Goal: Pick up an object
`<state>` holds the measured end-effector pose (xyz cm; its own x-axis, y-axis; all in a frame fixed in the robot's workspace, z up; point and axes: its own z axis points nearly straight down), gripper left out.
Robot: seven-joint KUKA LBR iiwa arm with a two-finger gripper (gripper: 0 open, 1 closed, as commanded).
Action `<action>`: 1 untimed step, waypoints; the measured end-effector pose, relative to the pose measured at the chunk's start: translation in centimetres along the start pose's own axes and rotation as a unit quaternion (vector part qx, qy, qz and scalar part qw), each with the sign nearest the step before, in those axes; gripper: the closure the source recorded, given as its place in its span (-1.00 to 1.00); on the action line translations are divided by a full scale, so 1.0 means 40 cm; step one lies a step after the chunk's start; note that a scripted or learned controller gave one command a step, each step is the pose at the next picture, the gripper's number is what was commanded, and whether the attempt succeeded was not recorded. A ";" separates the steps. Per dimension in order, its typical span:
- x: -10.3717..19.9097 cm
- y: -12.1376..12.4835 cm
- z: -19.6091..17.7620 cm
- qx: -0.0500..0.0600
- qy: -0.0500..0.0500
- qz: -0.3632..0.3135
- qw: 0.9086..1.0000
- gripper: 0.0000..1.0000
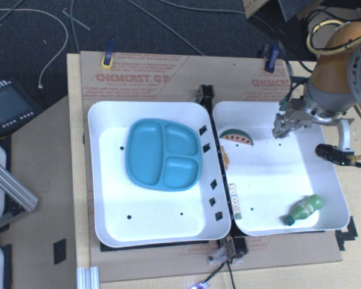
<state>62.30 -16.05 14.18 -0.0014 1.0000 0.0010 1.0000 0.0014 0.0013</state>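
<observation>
The gripper [281, 127] hangs over the far part of the right bin [325, 221], and the melon slice [237, 138] lies just to its left on the bin floor, near the wall between the two bins, with its long axis running about left to right in the view. The green bottle [303, 209] lies much farther away, in the near right corner, tilted, so I judge the slice is the easier target and needs only a short move leftward. Whether the jaws are wide or narrow I cannot tell from this angle.
</observation>
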 end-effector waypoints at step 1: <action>-0.016 -0.004 -0.117 -0.002 -0.001 0.001 1.000 1.00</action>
<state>62.14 -16.71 18.88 0.0003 1.0000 -0.0017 1.0000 -0.0002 0.0062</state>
